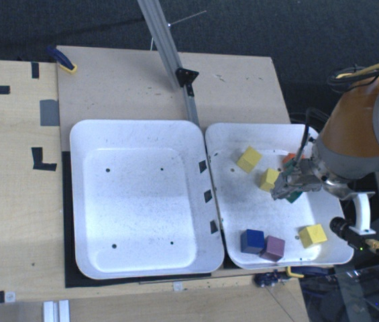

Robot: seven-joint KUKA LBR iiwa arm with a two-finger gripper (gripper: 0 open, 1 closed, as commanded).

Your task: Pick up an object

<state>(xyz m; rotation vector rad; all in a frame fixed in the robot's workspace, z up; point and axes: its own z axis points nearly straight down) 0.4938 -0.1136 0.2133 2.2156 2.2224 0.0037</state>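
In the right-hand shallow white plastic bin point(233, 243) lie several small blocks. A yellow cube point(249, 159) sits toward the bin's upper middle, tilted on the floor, apart from the rest. A second, smaller yellow block point(269, 178) lies just below and to the right of it, touching or nearly touching the grey two-finger gripper point(286, 188). Right beside the gripper a small orange-red piece point(288, 158) peeks out above it and a dark green piece point(294, 196) shows just under it; both are partly hidden, so their shapes cannot be told.

The gripper is low in the bin among these pieces. Whether its claw is spread or closed, and whether anything sits between its tips, cannot be told from this angle.

Near the bin's lower edge a dark blue cube point(252, 241) and a purple cube point(273, 247) rest side by side, touching. A third yellow cube point(313, 235) lies to their right, near the lower right corner.

The arm's orange band point(355, 123) and grey body reach in from the right, above the bin's right rim. The left-hand white bin point(82, 139) sits alongside, its rim meeting the right bin's. Both stand on a pale wooden bench point(122, 79).
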